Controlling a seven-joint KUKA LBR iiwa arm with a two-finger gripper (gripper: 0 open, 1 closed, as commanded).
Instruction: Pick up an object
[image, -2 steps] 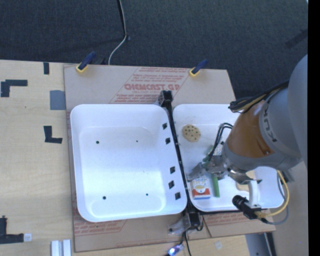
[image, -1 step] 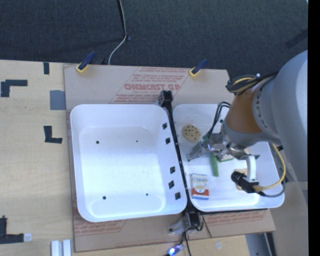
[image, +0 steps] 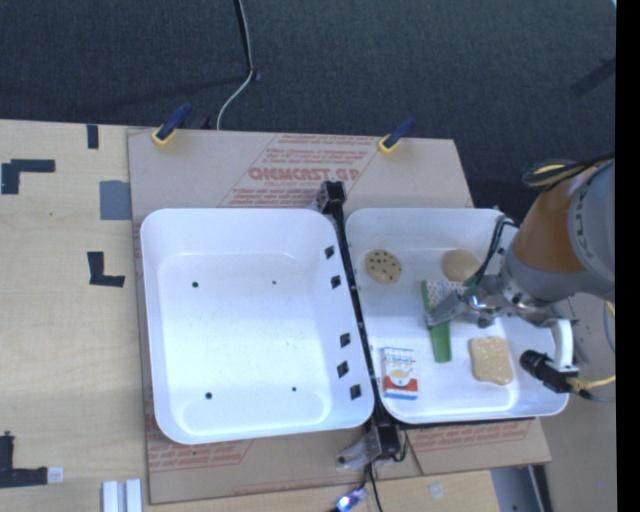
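Desk: pale wood at left, with a cardboard sheet under both bins, clamped at its far edge by two clips.

Left bin: white, bare floor, lots of open room, no items on it.

Right bin: white, touching the left bin along a black divider strip. All items sit here.

Arm: grey with orange band, reaching in from the right over the right bin's right edge. Gripper is low over the bin's middle, at the top end of the green stick.

Green stick: long, thin item, long axis running near to far in view, slightly tilted; near end points toward the bin's front edge, far end lies under the gripper. Whether the fingers are closed, open or grasping the stick — cannot tell, the view is too blurred there.

Carton: small white box with blue and red print, near the front-left corner, just beside the divider, left of the stick.

Toast: tan slab, right of the stick, close to the arm's black fitting.

Cookie: round, brown with dark specks, far-left part of the bin, open floor around it.

Tan disc: round, far side, just behind the gripper.
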